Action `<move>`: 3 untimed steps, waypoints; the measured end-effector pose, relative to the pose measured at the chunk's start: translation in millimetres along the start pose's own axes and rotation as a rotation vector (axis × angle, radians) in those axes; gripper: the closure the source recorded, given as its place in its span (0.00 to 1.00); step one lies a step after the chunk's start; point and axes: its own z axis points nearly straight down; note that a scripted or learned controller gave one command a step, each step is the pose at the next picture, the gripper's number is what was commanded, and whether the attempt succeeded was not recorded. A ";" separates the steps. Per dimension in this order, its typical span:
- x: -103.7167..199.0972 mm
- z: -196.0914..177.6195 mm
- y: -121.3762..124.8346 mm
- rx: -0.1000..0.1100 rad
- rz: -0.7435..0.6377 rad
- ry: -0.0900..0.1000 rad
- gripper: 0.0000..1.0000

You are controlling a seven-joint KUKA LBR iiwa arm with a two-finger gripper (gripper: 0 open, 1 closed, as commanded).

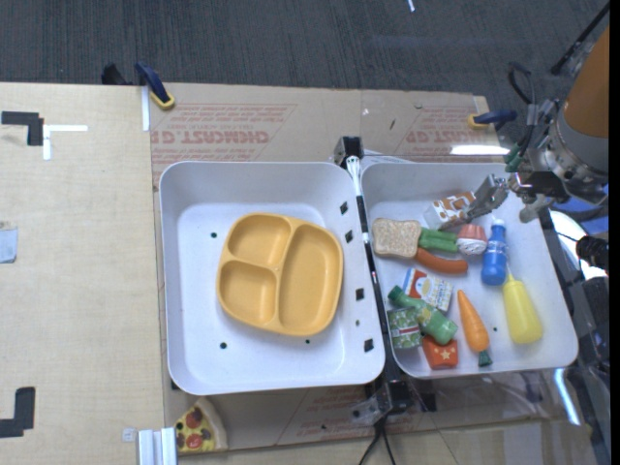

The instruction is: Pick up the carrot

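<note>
The carrot (472, 321) is orange with a green stem end. It lies in the right bin (557, 356) toward the front, pointing away from me, between a green vegetable (432, 324) and a yellow bottle (520, 311). My gripper (511, 200) hangs over the far right part of that bin, well behind the carrot and apart from it. Its fingers (490, 194) stand open with nothing between them.
The right bin also holds a bread slice (395, 237), a sausage (442, 261), a blue bottle (495, 253), a small carton (427, 288), a green box (404, 327) and a red piece (440, 355). A yellow divided plate (281, 272) lies in the left bin (184, 260).
</note>
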 end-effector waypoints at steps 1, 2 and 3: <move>-7.4 162.1 -49.7 0.000 0.094 0.003 0.00; -23.5 187.0 -69.7 -0.018 -0.141 -0.005 0.00; -23.4 182.3 -69.6 -0.011 -0.139 0.000 1.00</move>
